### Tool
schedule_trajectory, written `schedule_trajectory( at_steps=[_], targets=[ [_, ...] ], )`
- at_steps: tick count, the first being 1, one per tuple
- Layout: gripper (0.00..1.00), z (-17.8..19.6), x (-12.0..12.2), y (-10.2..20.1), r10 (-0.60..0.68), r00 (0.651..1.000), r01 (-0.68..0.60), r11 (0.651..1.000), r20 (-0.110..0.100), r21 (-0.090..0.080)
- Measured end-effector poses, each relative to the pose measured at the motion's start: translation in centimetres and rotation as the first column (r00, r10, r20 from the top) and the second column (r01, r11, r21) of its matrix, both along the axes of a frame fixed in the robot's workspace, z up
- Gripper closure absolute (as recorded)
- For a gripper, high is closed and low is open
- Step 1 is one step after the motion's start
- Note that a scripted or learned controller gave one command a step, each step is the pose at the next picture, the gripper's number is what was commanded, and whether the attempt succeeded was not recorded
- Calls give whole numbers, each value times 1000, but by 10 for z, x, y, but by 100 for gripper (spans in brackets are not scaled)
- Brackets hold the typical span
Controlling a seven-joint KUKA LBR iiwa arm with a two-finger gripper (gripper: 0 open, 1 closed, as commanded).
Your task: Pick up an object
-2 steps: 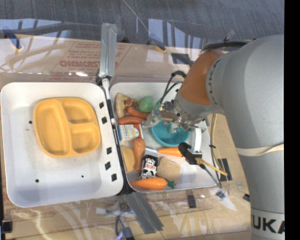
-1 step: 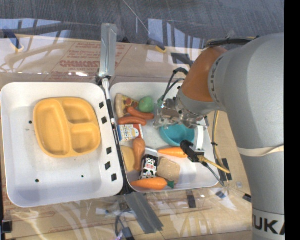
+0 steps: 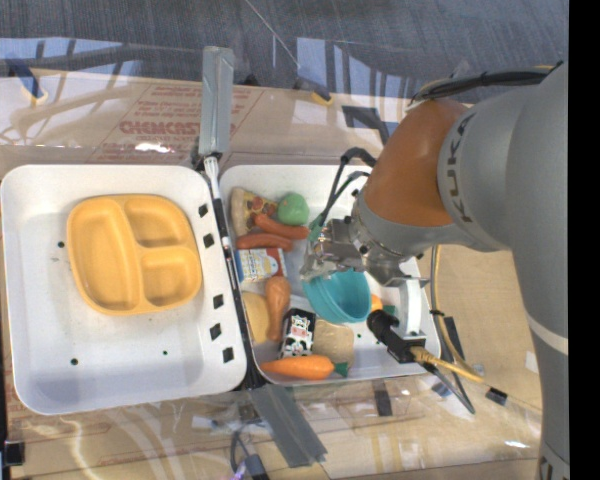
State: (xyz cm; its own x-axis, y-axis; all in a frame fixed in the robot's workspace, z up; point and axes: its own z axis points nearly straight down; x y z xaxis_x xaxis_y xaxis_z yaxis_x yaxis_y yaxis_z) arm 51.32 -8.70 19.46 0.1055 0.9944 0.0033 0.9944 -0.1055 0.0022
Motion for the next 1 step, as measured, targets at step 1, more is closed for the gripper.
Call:
schedule_trajectory(
  at_steps=[1],
  targets=[
    [100,-5,-28,1,-78,997,78,997,-11,-1]
  ],
)
